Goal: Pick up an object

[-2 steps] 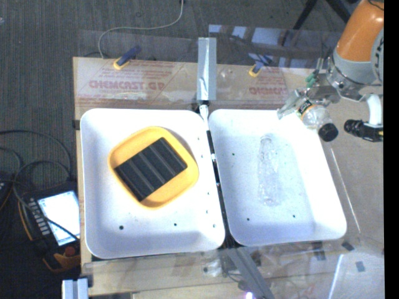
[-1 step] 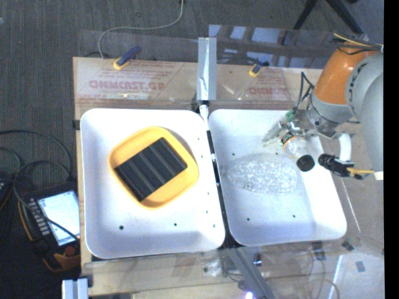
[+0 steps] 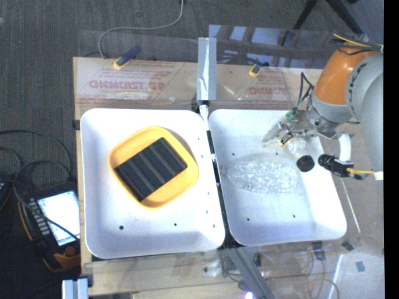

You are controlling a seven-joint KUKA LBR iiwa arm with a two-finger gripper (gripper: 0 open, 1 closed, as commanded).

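While the grey arm (image 3: 374, 104) reaches in from the right, the left bin (image 3: 93, 229) holds a yellow dish with a black ribbed insert (image 3: 154, 166); the right bin (image 3: 324, 220) holds a clear crinkled plastic piece (image 3: 262, 175). The claw (image 3: 288, 132) hangs above the right bin's far side; its state cannot be told.

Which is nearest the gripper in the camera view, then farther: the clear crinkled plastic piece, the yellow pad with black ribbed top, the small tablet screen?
1. Clear crinkled plastic piece, right bin, just below the gripper.
2. Yellow pad with black ribbed top, left bin.
3. Small tablet screen, floor, far left.
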